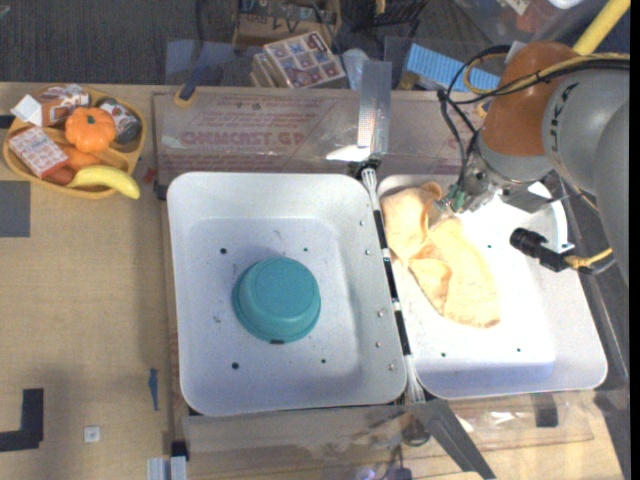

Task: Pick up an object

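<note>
Yellow cloth (447, 268) hugs right bin's (560, 368) left wall, hand (458, 200) above.

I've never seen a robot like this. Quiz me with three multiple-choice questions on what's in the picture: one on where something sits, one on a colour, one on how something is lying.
1. Where is the bowl?
A. In the left bin
B. In the right bin
C. On the bench outside both bins

2. What colour is the bowl?
A. Red
B. Teal
C. Black

3. How does the cloth lie?
A. Folded into a neat square
B. Rolled into a tight tube
C. Crumpled, spread loosely

Answers:
1. A: the bowl sits near the middle of the left bin.
2. B: it is plainly blue-green against the white bin.
3. C: the yellow cloth lies rumpled in the right bin, near the wall between the bins, with the claw at its upper edge.
</note>
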Controlling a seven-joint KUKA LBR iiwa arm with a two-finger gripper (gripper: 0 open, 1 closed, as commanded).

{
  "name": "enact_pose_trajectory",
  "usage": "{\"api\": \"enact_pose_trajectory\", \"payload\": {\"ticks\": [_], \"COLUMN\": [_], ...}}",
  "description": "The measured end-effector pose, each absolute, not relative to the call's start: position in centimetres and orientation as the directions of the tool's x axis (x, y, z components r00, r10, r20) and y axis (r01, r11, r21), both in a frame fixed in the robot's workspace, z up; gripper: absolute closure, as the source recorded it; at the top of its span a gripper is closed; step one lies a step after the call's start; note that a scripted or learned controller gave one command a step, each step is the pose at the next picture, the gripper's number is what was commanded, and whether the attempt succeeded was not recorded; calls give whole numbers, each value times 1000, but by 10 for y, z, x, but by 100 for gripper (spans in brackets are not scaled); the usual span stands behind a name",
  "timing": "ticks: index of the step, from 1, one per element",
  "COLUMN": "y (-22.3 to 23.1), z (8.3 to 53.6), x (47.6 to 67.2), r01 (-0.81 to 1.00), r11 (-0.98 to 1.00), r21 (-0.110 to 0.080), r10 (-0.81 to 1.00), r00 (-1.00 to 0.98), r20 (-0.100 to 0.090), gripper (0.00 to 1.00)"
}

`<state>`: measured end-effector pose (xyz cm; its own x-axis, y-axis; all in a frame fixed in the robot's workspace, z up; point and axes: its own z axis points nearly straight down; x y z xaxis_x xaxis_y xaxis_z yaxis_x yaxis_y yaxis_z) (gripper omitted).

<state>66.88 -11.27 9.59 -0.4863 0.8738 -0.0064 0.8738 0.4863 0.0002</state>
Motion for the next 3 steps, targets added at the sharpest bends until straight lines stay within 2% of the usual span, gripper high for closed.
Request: {"api": "enact_pose_trajectory", "payload": {"ticks": [1,2,3], "y": [-112,-106,-104], "z": [95,88,97], "x": [667,665,669], "r01": [874,777,776], "r11": [486,629,630], "r21": [-5,-15,0], "r10": [874,777,776], "r00": [-486,-629,-630], "r20": [0,5,-4], "gripper": [0,0,100]}}
